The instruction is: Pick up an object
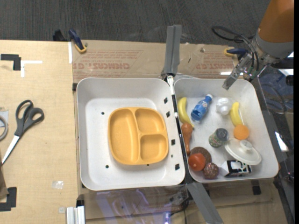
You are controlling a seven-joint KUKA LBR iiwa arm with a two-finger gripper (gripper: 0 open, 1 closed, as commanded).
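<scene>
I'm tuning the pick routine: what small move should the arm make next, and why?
Probably lower the gripper toward the blue bottle. It hangs over the right bin's back rim holding nothing, and the bottle lies near it.

arm (pixel 278 17) cropped at top-right edge; pincer (pixel 232 80) fingers unclear

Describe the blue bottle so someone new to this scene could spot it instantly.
Start at the right bin, the one crowded with small items. Look in its upper left part, just right of a banana lying along the left wall. The blue bottle lies tilted there with a white cap, the only blue item in the bin.
</scene>
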